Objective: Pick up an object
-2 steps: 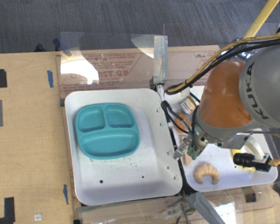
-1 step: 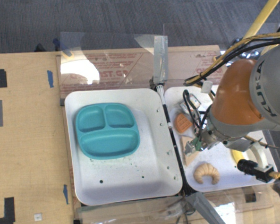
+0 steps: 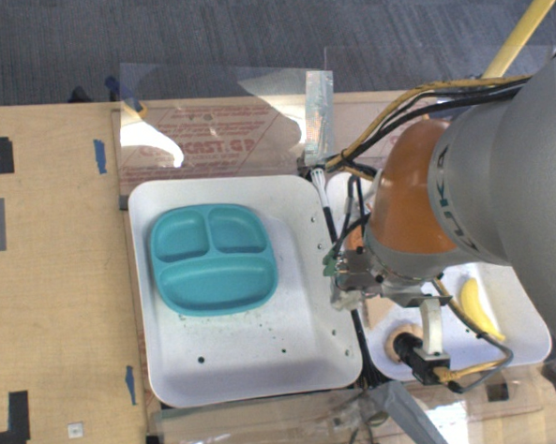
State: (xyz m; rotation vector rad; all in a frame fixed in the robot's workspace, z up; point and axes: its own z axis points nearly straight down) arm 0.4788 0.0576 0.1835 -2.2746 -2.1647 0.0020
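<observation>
Over the right bin (image 3: 539, 341): your arm (image 3: 501, 175) hangs low, pincer (image 3: 357, 282) near the bin's left wall.
Pincer state: hidden under the wrist; you cannot tell clenched from released.
Banana (image 3: 477, 307): lies in that bin, unlifted.
Plate (image 3: 215, 260): left bin (image 3: 231, 379).
Remaining: likely the whole grasp and lift.

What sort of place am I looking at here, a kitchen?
Probably a robotics lab, not a kitchen: a grey and orange robot arm, two shallow white bins on a tape-marked bench, and a teal divided plastic plate lying in the left one.
</observation>
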